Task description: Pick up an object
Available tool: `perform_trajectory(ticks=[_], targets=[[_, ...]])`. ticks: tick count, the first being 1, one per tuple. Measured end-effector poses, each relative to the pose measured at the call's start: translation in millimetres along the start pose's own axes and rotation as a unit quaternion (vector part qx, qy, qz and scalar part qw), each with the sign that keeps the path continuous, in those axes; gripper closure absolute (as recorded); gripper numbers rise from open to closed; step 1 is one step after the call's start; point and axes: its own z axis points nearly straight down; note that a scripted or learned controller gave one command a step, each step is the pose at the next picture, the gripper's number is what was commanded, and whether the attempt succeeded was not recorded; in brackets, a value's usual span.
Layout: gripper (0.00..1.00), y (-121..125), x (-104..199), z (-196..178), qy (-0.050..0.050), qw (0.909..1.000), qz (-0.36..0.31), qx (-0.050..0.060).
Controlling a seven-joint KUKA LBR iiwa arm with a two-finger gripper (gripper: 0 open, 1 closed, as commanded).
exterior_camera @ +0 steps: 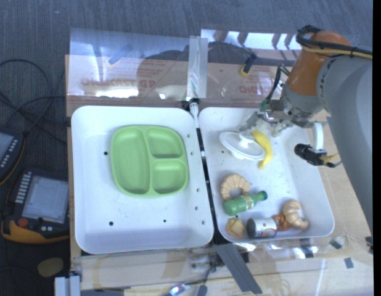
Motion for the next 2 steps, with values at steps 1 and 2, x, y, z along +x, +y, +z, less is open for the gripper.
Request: perform_trajectory(ticks=[1, 2], targets=[[0.00, -3.9, -12.4, -0.4, 0.001, 0.9988, -0.049, 0.000], [0.00, -2.7, -33.6, -0.1, 0.011, 0.9825, -0.185, 0.013]])
